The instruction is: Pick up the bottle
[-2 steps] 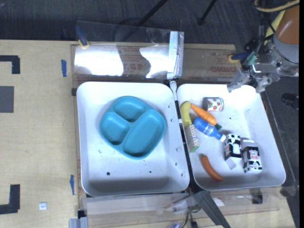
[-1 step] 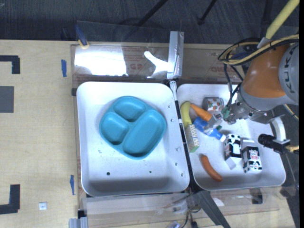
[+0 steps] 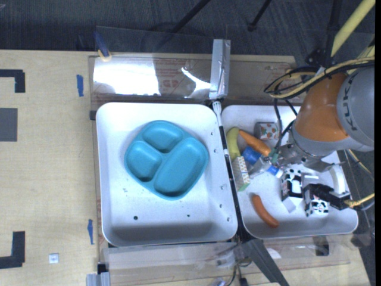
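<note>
Reaching in from the right, my arm (image 3: 324,115) hangs low over the right bin (image 3: 345,222). Jaws: can't tell how wide, nothing seen held. Bottle (image 3: 257,164), clear with a blue cap, lies at that bin's left side, just left of my jaws, near a carrot (image 3: 253,142). Left bin (image 3: 113,207) holds a blue plate (image 3: 166,158). Pale wood bench (image 3: 41,159). "KU" legible on the arm.

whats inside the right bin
Visible in the right bin: an orange carrot, a yellow banana, a clear bottle with a blue cap, a reddish sausage and a small printed box. The arm covers the bin's right part, so anything under it is hidden.
</note>
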Motion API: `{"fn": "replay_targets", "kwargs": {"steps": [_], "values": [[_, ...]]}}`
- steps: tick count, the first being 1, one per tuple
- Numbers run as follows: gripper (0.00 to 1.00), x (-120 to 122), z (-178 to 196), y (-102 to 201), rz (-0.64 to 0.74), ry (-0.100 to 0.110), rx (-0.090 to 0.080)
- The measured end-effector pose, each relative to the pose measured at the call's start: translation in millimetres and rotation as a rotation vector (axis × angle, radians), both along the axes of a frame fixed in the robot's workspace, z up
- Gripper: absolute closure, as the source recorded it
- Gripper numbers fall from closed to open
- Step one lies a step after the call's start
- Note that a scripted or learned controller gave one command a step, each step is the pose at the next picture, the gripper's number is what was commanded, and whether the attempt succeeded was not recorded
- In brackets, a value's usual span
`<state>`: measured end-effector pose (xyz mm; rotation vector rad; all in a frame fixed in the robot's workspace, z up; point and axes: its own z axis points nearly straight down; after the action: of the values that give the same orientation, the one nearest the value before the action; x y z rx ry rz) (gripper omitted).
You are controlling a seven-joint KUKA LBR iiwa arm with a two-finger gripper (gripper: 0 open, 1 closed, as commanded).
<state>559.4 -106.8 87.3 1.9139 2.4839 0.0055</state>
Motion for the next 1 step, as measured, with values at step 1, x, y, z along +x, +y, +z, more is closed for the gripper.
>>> {"fn": "replay_targets", "kwargs": {"steps": [1], "values": [[1.00,1.5,11.3,-0.7,-0.002,-0.006,-0.001]]}}
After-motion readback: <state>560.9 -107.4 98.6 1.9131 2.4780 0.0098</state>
